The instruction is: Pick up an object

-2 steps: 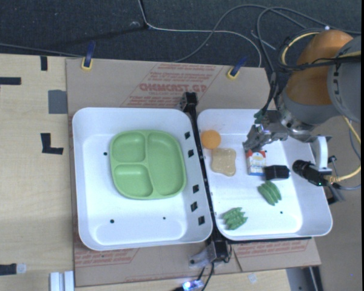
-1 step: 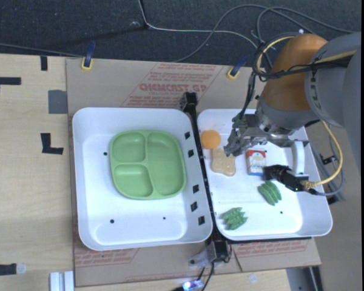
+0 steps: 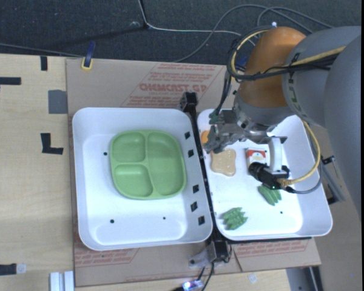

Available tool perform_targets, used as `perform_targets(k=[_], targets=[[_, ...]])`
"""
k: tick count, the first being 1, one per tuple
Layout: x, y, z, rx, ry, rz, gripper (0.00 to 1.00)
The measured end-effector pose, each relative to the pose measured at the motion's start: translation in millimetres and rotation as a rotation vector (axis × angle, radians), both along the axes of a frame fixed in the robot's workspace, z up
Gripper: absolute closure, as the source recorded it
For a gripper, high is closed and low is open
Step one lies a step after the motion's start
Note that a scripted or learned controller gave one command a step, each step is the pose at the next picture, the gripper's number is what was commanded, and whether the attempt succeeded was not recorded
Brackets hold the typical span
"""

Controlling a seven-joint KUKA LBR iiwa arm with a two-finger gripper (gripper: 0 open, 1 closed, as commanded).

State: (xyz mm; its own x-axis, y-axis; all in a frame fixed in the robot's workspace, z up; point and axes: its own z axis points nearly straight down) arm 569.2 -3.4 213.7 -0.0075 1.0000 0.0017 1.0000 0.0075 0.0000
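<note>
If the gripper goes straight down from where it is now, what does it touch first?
Probably the tan toast-like piece in the right bin: the gripper hangs over its upper edge. Depth is unclear.

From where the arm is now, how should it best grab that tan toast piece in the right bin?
The toast slice lies flat in the right bin, just below the gripper. Probably come straight down and pinch across its narrower width, left to right; its side edges look exposed.

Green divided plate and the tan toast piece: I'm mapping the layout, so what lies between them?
In the camera view, the two bins' adjoining walls with black clips run between the green divided plate and the tan toast piece.
</note>
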Motion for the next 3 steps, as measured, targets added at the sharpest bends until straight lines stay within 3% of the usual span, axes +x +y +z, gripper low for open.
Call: perform_targets(k=[2,3], targets=[[-21,99,16,0.000,0.002,0.000,1.00],[-21,96,16,-0.002,0.002,-0.004,0.00]])
